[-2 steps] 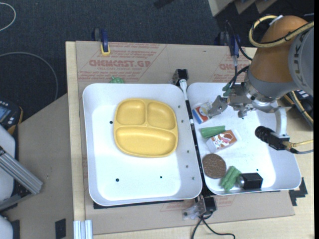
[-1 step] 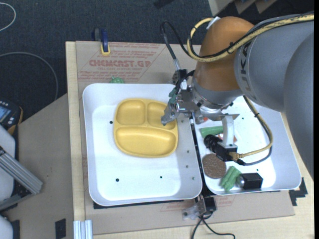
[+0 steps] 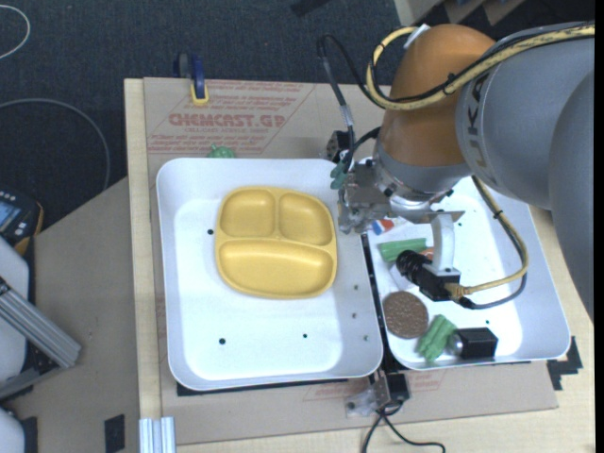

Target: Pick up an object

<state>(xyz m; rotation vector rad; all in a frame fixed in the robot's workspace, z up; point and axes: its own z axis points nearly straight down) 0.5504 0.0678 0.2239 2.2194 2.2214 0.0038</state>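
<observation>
Camera view: grey-and-orange arm's gripper (image 3: pixel 357 201) low at right white bin's (image 3: pixel 528 343) left wall; jaw state cannot be told. Candidates: green block (image 3: pixel 402 247), brown disc (image 3: pixel 406 313), green ridged piece (image 3: pixel 435 337). Risk: striking the wall, closing on nothing among crowded pieces.

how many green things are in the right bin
2: a green piece just below the arm's wrist, and a ridged green one near the front beside the brown disc. The arm may hide more.

Board text: I read "CHEMCAST GP" in red on the brown board (image 3: pixel 236 111); smaller lines beneath too blurred to read
</observation>
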